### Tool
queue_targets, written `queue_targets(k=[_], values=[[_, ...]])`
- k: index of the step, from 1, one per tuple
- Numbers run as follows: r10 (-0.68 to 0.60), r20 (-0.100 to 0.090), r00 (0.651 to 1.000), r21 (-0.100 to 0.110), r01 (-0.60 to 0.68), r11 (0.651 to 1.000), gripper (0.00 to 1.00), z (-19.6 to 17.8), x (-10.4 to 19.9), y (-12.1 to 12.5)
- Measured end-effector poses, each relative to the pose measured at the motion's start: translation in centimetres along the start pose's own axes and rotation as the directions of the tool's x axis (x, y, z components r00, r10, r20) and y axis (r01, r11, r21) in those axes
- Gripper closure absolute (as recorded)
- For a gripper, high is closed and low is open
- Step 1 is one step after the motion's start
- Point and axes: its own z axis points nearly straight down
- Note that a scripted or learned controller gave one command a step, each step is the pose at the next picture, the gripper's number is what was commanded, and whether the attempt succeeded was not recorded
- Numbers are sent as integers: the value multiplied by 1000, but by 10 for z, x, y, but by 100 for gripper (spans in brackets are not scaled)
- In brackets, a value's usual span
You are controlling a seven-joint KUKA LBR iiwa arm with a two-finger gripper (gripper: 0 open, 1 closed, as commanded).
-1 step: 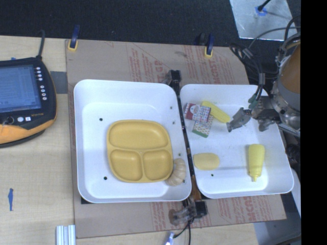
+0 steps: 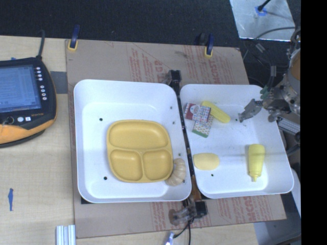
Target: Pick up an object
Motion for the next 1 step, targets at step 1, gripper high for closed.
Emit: queue_targets(k=[1], values=[[-1, -2, 1000, 2, 1, 1000, 0, 74, -40, -23]])
